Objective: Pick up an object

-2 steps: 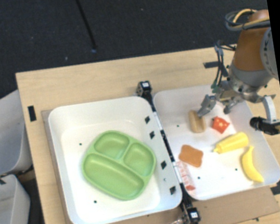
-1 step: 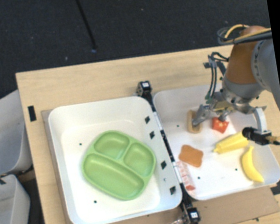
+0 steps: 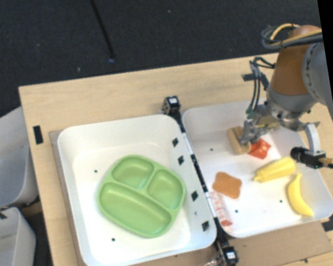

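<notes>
The right bin (image 3: 214, 118) holds several toy foods. A tan block (image 3: 237, 141) lies near its middle, and a small red piece (image 3: 259, 149) sits just to the block's right. Below them are an orange-brown piece (image 3: 227, 185), a yellow corn-like piece (image 3: 274, 170) and a banana (image 3: 298, 196). My gripper (image 3: 250, 133) is lowered into this bin, right over the gap between the tan block and the red piece. The gripper body hides part of both. I see nothing lifted off the bin floor.
A green divided plate (image 3: 140, 194) lies in the left bin (image 3: 75, 150). A raised divider with black clips (image 3: 192, 169) separates the two bins. The arm's grey and orange wrist (image 3: 293, 81) hangs over the right bin's far right corner.
</notes>
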Controlling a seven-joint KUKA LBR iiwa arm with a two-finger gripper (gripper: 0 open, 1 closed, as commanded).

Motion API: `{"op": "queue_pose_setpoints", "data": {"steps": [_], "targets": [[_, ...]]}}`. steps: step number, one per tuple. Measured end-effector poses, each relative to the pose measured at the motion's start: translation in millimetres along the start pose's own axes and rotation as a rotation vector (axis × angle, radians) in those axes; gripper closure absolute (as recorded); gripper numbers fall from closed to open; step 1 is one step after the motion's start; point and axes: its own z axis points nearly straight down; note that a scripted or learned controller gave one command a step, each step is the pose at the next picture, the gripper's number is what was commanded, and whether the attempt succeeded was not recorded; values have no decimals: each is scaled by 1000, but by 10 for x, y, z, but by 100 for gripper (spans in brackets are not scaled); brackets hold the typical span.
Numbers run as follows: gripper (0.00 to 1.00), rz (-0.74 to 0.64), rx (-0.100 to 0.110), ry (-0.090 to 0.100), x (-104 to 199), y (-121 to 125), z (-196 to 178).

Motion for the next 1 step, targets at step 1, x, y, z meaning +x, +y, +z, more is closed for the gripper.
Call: {"op": "queue_pose_setpoints", "data": {"steps": [1], "targets": [[100, -8, -1, 2, 38, 64, -613]]}}
